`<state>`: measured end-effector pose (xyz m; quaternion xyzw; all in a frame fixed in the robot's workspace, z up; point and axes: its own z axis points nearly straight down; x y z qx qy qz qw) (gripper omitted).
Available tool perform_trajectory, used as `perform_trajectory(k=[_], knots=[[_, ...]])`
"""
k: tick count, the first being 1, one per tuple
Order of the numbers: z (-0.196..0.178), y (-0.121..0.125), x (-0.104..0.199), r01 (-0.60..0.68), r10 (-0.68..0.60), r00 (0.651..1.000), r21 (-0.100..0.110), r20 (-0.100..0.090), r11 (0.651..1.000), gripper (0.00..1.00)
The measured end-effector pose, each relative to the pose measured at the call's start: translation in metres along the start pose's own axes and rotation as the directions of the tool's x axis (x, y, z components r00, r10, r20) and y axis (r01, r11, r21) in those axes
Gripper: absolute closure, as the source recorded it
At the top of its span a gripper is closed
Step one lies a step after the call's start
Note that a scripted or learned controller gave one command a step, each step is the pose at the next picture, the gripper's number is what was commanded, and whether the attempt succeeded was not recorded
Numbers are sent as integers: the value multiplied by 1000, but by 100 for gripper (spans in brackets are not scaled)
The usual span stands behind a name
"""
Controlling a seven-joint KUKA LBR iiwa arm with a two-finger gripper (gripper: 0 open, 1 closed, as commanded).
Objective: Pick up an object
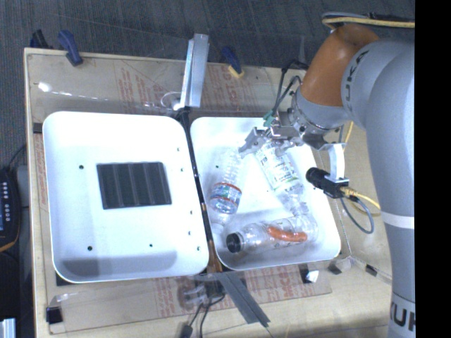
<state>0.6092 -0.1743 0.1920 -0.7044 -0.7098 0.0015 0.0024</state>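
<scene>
**Status: gripper above the right bin, grasp unconfirmed**

I read the worktop (106, 287) from left to right. The left bin (70, 189) carries a dark ribbed panel (134, 184) near its centre. The right bin (204, 136) holds several clear plastic bottles: a blue-labelled bottle (225, 192) at its 9 o'clock side, a black-capped bottle with orange contents (271, 235) lying along its 6 o'clock edge, and a white-labelled bottle (280, 169) tilted toward 1 o'clock. The gripper (278, 134) sits at the top end of the white-labelled bottle. I cannot tell how far the fingers are spread, or whether they grip anything.
</scene>
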Motion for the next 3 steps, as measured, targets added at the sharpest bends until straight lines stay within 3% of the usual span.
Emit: perform_trajectory(k=[1,2,3], knots=[[101,-57,40,38,-38,999,0,-1,999,0],[91,-57,43,44,-44,999,3,-4,999,100],[0,13,101,102,-102,995,-3,1,995,100]])
